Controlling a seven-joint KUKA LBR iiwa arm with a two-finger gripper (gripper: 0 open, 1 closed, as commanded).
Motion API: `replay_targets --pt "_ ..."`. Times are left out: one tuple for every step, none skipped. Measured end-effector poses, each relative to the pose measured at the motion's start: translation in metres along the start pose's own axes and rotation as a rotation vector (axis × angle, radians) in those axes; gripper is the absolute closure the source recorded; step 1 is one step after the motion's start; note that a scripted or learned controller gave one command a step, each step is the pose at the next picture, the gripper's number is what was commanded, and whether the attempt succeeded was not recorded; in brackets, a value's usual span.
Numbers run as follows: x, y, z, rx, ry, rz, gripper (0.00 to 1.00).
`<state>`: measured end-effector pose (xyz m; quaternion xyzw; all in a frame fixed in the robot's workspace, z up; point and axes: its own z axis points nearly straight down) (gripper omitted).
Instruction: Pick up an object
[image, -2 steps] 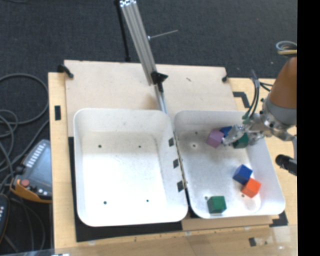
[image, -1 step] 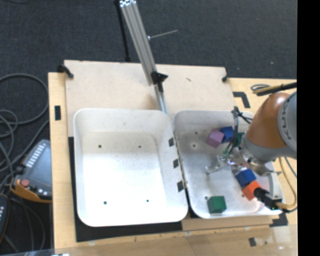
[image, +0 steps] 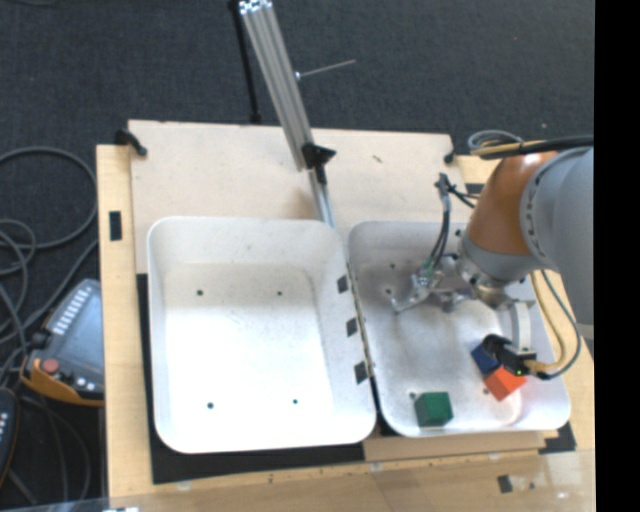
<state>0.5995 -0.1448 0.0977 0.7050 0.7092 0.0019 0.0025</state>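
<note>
Fingers (image: 412, 292) hover well above green block (image: 434, 408).

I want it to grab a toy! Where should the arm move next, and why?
Probably toward the green block. The end effector sits over bare floor in the right bin, and the block lies apart from it near the bin's front edge.

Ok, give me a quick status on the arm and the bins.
Hand low in right bin, nothing seen in it. Green block, blue block, orange block lie apart near front. Path clear.
</note>
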Motion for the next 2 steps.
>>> replay_targets --pt "0.0001 0.0527 0.0016 0.032 0.003 0.01 0.0" --pt "-0.0007 0.0518 -0.0077 0.029 0.0 0.002 1.0"
